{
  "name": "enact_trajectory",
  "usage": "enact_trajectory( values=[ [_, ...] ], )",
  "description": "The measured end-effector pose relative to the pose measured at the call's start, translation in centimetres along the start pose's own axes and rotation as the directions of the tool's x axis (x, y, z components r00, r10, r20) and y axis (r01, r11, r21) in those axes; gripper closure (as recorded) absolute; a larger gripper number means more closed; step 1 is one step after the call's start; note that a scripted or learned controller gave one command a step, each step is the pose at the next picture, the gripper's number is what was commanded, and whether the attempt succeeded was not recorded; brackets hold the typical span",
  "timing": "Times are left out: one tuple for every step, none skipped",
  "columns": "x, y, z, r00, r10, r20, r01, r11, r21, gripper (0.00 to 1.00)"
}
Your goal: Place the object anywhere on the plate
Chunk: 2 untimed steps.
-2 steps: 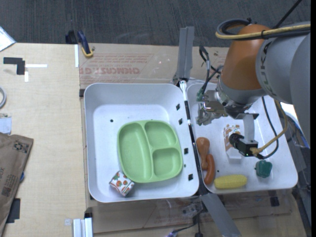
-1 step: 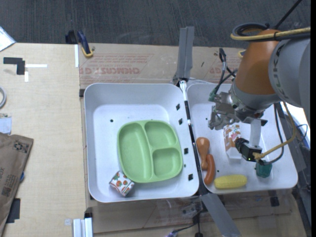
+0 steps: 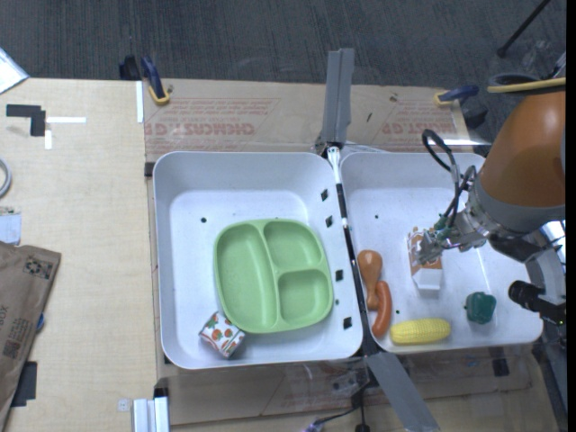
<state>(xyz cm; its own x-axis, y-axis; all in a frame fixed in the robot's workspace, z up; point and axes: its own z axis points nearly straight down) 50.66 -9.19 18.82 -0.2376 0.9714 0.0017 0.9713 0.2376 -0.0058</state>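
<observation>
your gripper sits low in the right bin, right over a small white and orange carton, so that looks like the pick target; can't tell if the fingers are open or closed on it. green plate waits in the left bin, well apart. hot dog, corn, green pepper lie nearby, so come down clean.
</observation>
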Motion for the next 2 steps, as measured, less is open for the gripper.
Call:
enact_trajectory(
  values=[
    [10.0,1.4,-1.4,0.991,-0.136,0.002,0.136,0.991,0.0,1.0],
    [12.9,7.6,0.0,0.942,-0.336,0.002,0.336,0.942,0.001,1.0]
  ],
)
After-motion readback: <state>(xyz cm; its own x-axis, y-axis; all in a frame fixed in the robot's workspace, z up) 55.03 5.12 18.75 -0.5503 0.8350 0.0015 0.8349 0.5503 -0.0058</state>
